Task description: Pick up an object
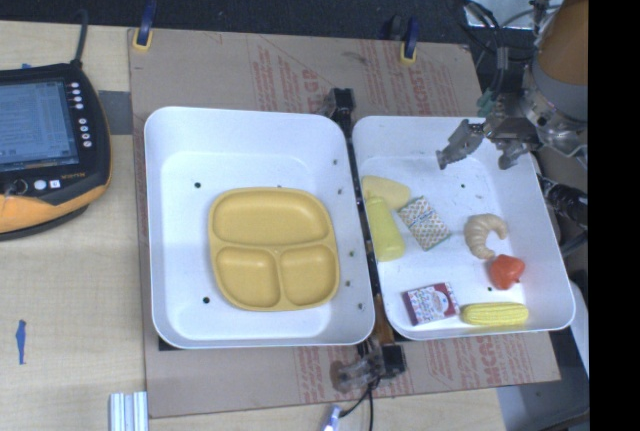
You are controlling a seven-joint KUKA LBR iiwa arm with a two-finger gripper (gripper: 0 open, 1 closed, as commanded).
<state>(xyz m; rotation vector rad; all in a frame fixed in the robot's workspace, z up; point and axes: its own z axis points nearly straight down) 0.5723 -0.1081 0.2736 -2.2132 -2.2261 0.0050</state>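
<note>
Gripper (483, 145) hangs spread and empty over the right bin's (560, 249) far end (well short of the croissant (486, 233)), so closing here would catch nothing.

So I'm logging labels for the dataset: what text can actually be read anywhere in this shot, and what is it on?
None can be read for certain.
Cardboard sheet: rows of faint red print, too blurred to read.
Red packet: white label, too small to read.
Patterned packet: no legible text.
Tablet: lines on its screen, too small to read.
</note>
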